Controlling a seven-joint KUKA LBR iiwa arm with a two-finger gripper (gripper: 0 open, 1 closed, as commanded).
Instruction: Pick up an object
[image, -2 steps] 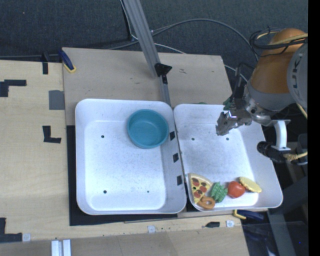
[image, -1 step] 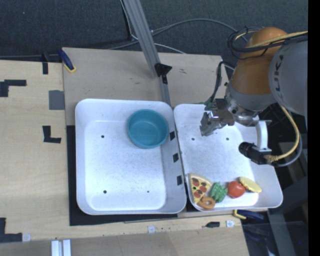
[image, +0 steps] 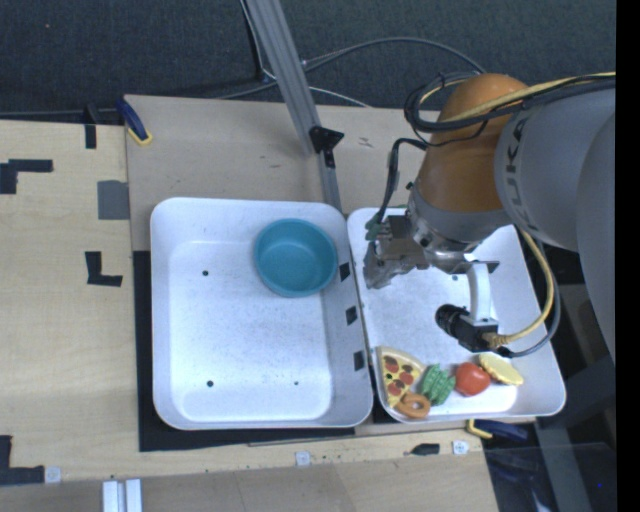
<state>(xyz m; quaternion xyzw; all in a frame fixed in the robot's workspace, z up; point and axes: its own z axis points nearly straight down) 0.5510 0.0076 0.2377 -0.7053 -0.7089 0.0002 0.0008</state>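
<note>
Red tomato (image: 472, 379) lies well apart from gripper (image: 382, 268).

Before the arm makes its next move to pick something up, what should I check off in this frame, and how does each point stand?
1. Objects available in the right bin: pizza slice, green piece, tomato, yellow piece along its near edge. Ok.
2. Gripper above those objects: it is at the bin's far left part, away from them. Not ok.
3. Object between the gripper's fingers: cannot tell.
4. Blue bowl sits apart in the left bin. Ok.
</note>
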